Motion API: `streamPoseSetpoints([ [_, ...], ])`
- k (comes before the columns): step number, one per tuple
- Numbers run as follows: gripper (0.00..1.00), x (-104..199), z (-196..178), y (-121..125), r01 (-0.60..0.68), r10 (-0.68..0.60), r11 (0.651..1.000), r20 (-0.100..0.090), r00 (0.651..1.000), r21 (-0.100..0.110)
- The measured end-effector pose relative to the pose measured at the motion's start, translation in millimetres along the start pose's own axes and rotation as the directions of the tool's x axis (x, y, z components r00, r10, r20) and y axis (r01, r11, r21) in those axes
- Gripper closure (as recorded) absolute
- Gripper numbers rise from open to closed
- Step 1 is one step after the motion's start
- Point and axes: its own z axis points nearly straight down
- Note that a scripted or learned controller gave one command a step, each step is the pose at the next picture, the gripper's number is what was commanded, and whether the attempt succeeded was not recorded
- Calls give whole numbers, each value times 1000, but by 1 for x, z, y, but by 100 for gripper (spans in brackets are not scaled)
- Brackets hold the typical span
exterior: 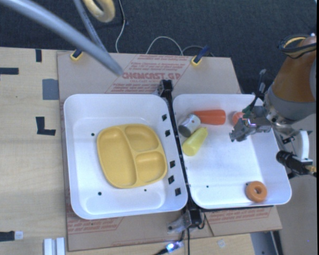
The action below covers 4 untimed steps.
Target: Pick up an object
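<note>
Two white bins sit side by side on the desk (pixel 21 142); the left bin (pixel 74 142) holds a yellow plate (pixel 132 155) with three parts; the right bin (pixel 228 169) holds an orange carrot (pixel 210 117), a small grey can (pixel 189 125) just beside it, a yellow corn cob (pixel 194 141) touching the can, and an orange donut (pixel 255 191) near the front corner; the arm's hand (pixel 244 129) hangs over the right side of this bin, near the carrot.

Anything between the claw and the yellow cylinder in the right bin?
No, bare white bin floor separates the claw from the yellow cylinder, per the camera view.
</note>
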Motion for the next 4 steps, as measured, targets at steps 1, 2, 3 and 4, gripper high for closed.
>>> streamPoseSetpoints([
  [1,100,-10,-51,3,0,0,1000,0,1000,1],
  [2,100,51,-46,16,6,-6,1000,-3,1000,6],
  [3,100,107,-31,38,6,-6,1000,-3,1000,8],
  [4,100,159,-15,49,5,-5,1000,-3,1000,9],
])
